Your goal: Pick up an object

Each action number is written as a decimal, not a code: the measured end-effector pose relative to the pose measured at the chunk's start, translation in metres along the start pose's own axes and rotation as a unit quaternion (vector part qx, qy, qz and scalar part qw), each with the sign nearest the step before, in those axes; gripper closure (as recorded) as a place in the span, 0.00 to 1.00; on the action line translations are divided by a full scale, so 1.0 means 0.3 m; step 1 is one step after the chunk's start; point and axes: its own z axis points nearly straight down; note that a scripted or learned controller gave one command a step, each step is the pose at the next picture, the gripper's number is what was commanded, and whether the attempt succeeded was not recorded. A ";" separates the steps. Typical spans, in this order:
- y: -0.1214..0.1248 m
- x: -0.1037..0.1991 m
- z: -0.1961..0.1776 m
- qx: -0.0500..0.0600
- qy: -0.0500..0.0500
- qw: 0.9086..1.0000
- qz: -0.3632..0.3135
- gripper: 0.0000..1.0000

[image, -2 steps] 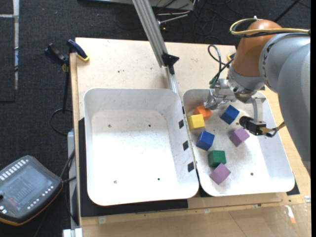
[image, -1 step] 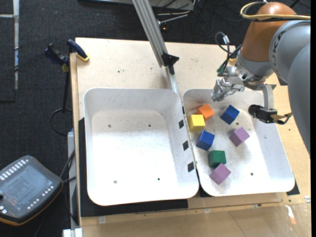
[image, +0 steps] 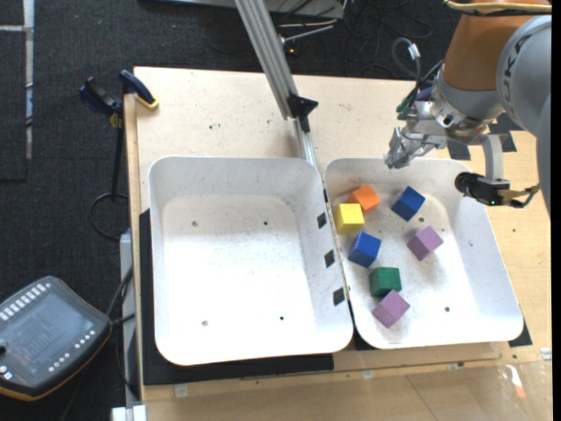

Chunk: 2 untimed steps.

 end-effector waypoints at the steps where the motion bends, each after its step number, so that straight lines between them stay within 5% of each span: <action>1: 0.003 0.000 -0.046 0.002 0.000 1.000 0.000 1.00; 2: 0.022 0.215 -0.049 0.003 0.002 1.000 -0.003 1.00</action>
